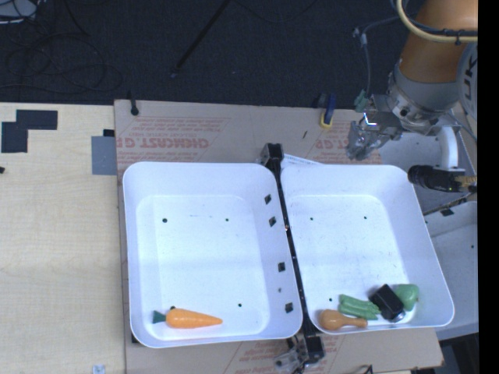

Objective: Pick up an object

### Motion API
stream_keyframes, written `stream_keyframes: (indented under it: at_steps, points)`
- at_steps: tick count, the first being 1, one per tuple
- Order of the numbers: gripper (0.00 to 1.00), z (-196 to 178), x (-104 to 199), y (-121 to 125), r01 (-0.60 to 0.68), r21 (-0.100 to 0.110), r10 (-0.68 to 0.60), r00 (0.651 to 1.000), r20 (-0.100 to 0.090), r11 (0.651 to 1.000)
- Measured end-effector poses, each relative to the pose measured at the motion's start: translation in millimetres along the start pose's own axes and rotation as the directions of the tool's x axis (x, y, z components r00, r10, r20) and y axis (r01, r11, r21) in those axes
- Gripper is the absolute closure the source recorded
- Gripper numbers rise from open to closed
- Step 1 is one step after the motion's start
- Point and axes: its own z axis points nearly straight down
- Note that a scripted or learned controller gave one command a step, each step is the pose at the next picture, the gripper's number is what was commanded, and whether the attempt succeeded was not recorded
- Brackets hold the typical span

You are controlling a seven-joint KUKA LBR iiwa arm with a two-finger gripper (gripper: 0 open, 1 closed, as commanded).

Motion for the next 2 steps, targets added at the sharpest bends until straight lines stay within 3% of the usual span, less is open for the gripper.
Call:
stream_keyframes:
  at_steps: [1,2]
  points:
    - [1.00,-38,-11,0,-0.001,0.000,0.001,1.000,0.000,1.000]
    - [1.00,-45,-45,-30,-0.002,0.005,0.002,1.000,0.000,1.000]
